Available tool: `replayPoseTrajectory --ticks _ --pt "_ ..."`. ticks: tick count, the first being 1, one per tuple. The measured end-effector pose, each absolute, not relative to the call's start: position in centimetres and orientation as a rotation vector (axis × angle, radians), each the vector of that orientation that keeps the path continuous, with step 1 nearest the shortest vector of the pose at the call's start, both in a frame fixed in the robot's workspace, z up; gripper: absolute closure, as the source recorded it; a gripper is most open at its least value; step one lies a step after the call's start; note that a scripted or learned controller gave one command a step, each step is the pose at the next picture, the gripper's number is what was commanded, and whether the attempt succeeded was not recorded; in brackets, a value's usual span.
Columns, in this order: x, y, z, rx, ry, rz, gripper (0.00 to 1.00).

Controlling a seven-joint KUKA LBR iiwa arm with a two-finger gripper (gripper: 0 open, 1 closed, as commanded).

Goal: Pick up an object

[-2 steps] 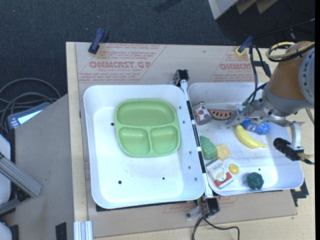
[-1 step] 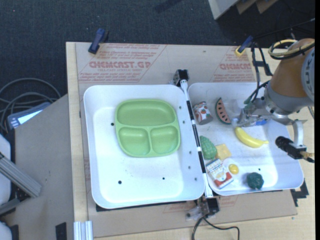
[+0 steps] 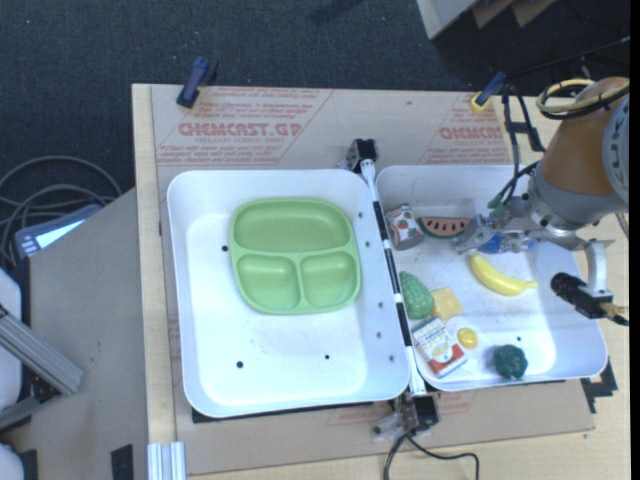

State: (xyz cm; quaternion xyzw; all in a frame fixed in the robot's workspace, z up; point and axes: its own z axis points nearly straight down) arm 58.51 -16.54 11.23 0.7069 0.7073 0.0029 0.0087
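Reaching in from three o'clock, the grey arm with its orange band (image 3: 585, 148) hangs over the right bin (image 3: 575, 363), and the end effector (image 3: 497, 236) sits low just above the banana (image 3: 502, 278); whether it is open or closed cannot be told from this angle. At nine o'clock from it lies the watermelon slice (image 3: 445, 227), beside a small carton (image 3: 402, 226). Down toward six o'clock wait a green leafy piece (image 3: 416, 296), a juice box (image 3: 436, 346) and a dark green broccoli (image 3: 510, 361). Over in the left bin (image 3: 200, 268), a green divided plate (image 3: 296, 255) rests on the counter (image 3: 150, 218) side.
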Motion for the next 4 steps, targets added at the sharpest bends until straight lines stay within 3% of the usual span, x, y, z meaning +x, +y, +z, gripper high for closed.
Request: replayPoseTrajectory --ticks 1,2,3,4 --pt "56.6 -15.2 8.4 2.224 2.223 -0.001 0.0" --pt "56.7 -15.2 9.5 2.222 2.22 0.0 1.0" --pt "57.5 -8.0 18.5 2.22 2.222 0.002 1.0" --pt "57.4 -8.0 18.5 2.22 2.222 0.0 0.0"
